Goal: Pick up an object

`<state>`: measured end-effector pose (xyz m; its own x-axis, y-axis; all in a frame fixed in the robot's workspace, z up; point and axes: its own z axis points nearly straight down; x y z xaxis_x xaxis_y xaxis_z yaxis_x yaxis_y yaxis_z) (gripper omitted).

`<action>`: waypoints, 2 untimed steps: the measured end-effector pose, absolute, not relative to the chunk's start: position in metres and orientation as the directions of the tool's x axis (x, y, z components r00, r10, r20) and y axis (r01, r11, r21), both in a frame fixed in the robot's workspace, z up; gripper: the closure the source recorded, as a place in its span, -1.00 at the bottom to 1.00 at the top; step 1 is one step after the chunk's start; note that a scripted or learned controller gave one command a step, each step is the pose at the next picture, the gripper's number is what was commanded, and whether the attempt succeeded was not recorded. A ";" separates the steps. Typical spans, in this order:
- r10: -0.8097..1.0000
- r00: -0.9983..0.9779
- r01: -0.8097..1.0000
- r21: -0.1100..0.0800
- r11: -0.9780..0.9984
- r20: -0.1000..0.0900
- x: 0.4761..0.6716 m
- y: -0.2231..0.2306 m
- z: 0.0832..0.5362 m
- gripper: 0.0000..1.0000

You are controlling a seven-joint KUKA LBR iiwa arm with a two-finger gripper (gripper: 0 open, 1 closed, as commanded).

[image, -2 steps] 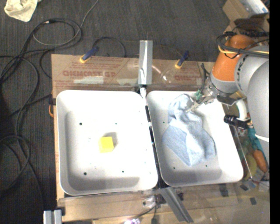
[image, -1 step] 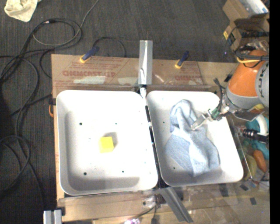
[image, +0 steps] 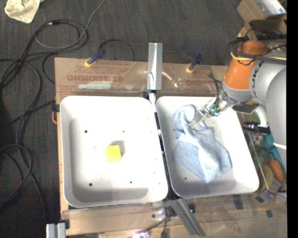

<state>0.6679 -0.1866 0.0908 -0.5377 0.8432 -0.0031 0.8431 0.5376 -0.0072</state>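
Crumpled pale-blue cloth (image: pixel 201 148), tool (image: pixel 199 120) touching it, yellow block (image: pixel 113 153)

Black cables (image: pixel 28 69) and crumpled rag (image: pixel 22 9) on dark floor (image: pixel 186 23) beyond bench

Red print runs along the cardboard sheet (image: pixel 93 76) just behind the left bin (image: pixel 65 139). It reads roughly "CHEMCAST", followed by 2 or so fainter characters that cannot be made out. More red lettering lies on the sheet farther right of that bin, under clear film, too blurred to read.
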 end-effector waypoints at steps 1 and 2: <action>0.868 -0.496 0.868 0.009 0.496 -0.011 0.597 -0.184 0.093 -1.00; 0.865 -0.501 0.865 0.004 0.501 -0.010 0.664 -0.145 0.092 -1.00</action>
<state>0.6643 -0.1453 0.0918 -0.5011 0.8654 -0.0095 0.8654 0.5011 0.0043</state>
